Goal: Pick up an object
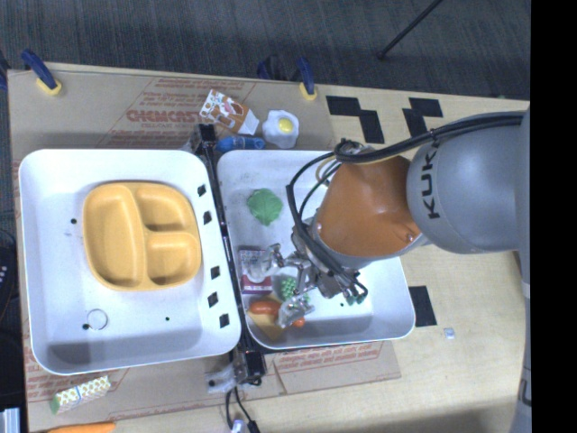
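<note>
Several small items crowd the right bin (383, 318) around the pincer (302, 287) — whether it's spread, I cannot tell.

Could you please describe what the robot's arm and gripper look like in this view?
The arm is a bulky grey rounded housing with dark KUKA lettering, then a glossy orange band. Black cables loop beside the band. The gripper is a small cluster of metallic and black parts.

Arm (469, 183): rounded grey housing, black "KUKA" lettering partly visible; glossy orange band (365, 207) above wrist; black cables (311, 183) looped alongside (several strands); small metallic claw (302, 282) of dark and silvery parts.
</note>
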{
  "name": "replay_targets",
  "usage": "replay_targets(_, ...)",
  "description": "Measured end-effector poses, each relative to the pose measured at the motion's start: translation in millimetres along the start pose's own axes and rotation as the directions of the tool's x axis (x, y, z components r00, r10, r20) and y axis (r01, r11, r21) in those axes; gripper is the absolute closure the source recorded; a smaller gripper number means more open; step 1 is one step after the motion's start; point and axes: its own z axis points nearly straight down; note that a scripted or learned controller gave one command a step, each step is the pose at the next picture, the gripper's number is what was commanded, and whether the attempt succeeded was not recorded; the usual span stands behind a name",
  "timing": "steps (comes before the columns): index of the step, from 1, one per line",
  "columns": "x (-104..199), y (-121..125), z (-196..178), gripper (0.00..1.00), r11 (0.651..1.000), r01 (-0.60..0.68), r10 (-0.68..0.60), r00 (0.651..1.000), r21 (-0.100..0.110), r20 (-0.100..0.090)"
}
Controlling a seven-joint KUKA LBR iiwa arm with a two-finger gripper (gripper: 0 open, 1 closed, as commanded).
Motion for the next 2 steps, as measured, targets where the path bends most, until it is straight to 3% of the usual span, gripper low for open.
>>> replay_targets(1,-18,-5,1,0.0,0.998,-0.068,0.068,0.998,-0.005,-0.003)
replay_targets(2,10,3,-1,0.0,0.995,-0.102,0.102,0.995,0.002,0.021)
